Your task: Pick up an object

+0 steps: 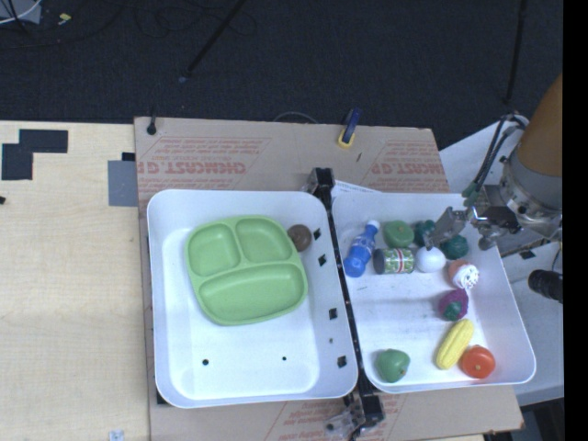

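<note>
Up by the right bin's far edge, the tool hangs with fingers spread, grasping nothing.

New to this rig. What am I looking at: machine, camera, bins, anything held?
One fixed camera looks down at a slant on a bench with two white bins. The arm reaches in from the right; its claw hangs over the right bin, with nothing visibly held. That bin holds small toys: a blue bottle, a corn cob, an orange ball, a green pepper and others. The left bin holds a green divided plate and a brown ball.
</note>
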